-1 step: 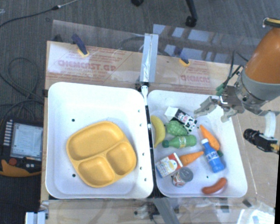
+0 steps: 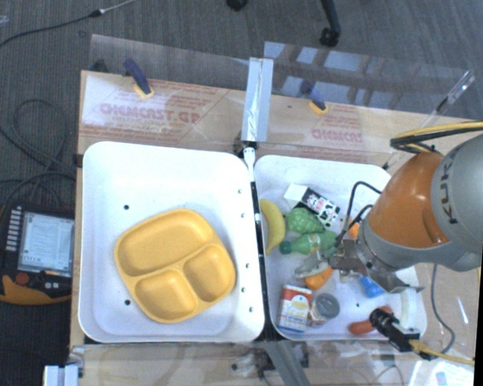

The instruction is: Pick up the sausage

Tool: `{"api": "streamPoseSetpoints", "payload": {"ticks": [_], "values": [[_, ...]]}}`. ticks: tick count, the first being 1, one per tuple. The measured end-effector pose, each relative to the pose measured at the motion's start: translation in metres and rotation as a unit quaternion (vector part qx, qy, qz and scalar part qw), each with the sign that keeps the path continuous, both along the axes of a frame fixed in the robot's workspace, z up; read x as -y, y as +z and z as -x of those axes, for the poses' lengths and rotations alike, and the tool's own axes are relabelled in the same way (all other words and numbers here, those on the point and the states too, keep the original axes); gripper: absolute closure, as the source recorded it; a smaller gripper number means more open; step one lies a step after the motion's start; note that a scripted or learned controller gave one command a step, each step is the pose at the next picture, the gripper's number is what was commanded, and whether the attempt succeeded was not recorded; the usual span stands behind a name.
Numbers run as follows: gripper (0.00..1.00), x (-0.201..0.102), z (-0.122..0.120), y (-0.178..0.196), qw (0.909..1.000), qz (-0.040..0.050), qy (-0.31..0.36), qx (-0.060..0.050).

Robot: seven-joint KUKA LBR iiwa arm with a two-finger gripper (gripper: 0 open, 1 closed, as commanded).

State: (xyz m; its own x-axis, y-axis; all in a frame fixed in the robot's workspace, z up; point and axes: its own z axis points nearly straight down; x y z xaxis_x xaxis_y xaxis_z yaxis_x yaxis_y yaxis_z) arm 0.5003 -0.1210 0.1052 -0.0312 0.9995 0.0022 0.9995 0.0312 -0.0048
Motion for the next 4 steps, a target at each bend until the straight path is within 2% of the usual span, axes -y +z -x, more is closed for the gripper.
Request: {"api": "streamPoseSetpoints", "payload": {"ticks": [1, 2, 3, 4], "values": [[0.0, -0.021, 0.014, -0.013, 0.9984, 0.0037, 0.056, 0.007], [1.0, -0.023, 0.013, -0.003, 0.9984, 0.002, 0.056, 0.007], [1.0, -0.054, -0.064, 0.078, 0.9923, 0.003, -0.124, 0.001], [1.0, -0.012, -0.147, 0.13, 0.9913, 0.0035, -0.131, 0.001]]}}
